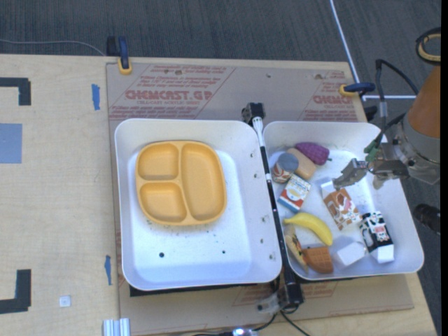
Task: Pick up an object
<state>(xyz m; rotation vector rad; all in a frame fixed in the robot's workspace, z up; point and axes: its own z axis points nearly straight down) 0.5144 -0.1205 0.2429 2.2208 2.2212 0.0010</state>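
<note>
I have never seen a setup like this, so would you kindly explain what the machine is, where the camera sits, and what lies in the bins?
The single picture comes from a fixed camera above the bench, looking down at a slant. The machine is a robot arm reaching in from the right; its gripper hangs over the right bin, and nothing shows between its fingers. The left bin holds a yellow divided plate. The right bin holds toy food and small packages: a banana, purple grapes, a small carton, a snack packet and a black-and-white carton. The arm is meant to pick up one object; none is lifted yet.
</note>
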